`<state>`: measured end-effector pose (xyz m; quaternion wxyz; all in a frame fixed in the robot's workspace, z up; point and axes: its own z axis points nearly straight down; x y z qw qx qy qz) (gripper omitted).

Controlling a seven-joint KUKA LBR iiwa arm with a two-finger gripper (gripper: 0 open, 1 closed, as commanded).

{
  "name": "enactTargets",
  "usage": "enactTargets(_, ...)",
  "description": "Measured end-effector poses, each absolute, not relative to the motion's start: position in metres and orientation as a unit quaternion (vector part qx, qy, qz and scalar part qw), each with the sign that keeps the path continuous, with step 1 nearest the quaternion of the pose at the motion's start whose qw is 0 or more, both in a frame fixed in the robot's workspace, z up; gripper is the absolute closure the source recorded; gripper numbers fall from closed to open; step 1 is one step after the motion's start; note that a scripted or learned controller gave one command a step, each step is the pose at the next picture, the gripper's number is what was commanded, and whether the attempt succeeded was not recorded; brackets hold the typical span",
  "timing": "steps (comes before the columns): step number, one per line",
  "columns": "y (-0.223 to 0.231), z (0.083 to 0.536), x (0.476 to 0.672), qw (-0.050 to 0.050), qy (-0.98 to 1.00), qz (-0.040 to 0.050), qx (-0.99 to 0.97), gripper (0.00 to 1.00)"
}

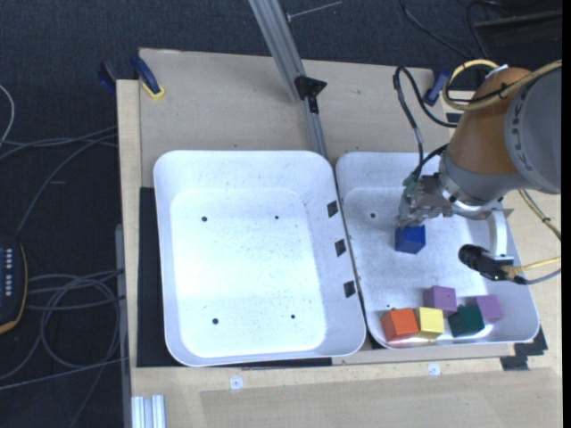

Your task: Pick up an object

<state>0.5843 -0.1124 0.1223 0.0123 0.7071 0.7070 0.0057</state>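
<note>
A blue cube (409,239) sits in the middle of the right bin (357,266). My gripper (413,218) hangs right over the cube's top edge, reaching in from the grey arm with the orange band at the right. The gripper's tip meets the top of the cube, and its body hides the contact. At the bin's front edge lie an orange cube (401,323), a yellow cube (431,320), a dark green block (465,320) and two purple blocks (440,297) (488,308).
The left bin (165,239) stands beside the right one, with small black clips along their shared wall. A metal pole (285,52) slants over the back of the bench. Cables trail around the arm at the right.
</note>
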Motion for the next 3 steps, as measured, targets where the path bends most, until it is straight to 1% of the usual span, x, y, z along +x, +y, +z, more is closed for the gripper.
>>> enactTargets(1,-0.115,0.166,0.583,0.002,0.708,0.0017,0.707,1.00)
enactTargets(2,-0.123,0.217,0.589,0.003,0.707,0.0019,0.707,1.00)
enactTargets(3,-0.116,0.265,0.586,0.003,0.708,0.0022,0.706,1.00)
